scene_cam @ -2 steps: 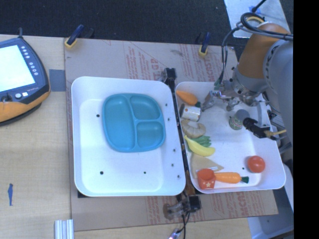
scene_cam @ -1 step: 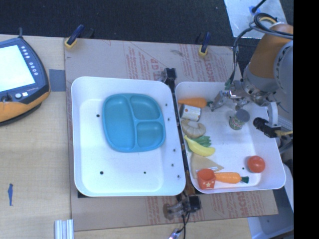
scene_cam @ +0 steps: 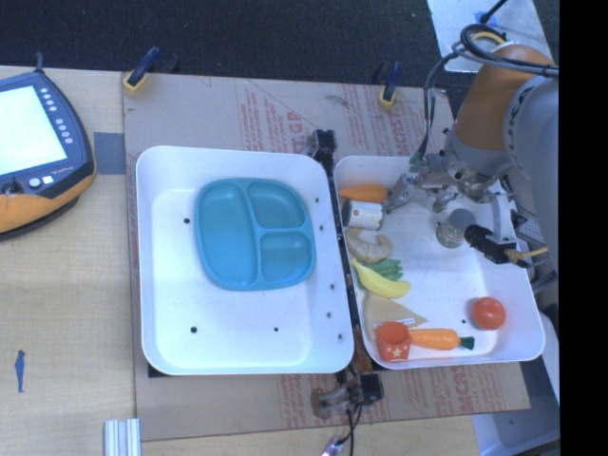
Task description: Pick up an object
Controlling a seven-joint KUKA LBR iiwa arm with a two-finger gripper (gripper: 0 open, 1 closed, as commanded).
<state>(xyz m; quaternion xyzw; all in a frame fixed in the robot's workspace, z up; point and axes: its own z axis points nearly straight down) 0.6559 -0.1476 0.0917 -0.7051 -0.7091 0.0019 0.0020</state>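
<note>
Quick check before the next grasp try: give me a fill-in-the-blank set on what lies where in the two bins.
1. The blue sectioned plastic plate lies in the ____ white bin.
2. The round red tomato lies in the ____ white bin.
3. The yellow banana has a ____ tip.

Missing words: left; right; green

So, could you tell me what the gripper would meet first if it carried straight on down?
Probably the bare floor of the right bin near its far edge. The gripper hangs just right of the orange piece; depth is hard to judge.
</note>
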